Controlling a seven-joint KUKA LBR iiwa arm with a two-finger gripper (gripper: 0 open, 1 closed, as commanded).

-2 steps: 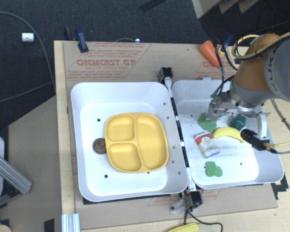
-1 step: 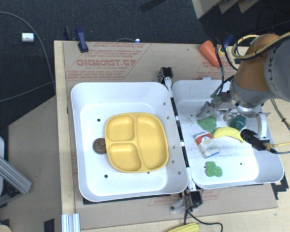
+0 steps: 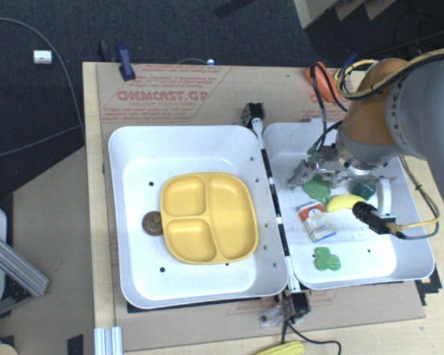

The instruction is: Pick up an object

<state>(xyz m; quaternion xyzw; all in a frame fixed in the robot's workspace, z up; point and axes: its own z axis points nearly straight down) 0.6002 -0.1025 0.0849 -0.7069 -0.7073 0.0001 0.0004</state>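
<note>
Banana: in right bin, long axis left-right, just near side of tool. We judge short drop toward near side needed. Tool grip state: we cannot tell. Green block touching banana's left end.

Grey arm with orange band, black and yellow cables.

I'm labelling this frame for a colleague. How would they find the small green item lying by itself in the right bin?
Start at the right bin, under the arm. Go to its near edge: the small green object lies there alone, below the red-and-white packet. It is flat, lobed and bright green.
</note>
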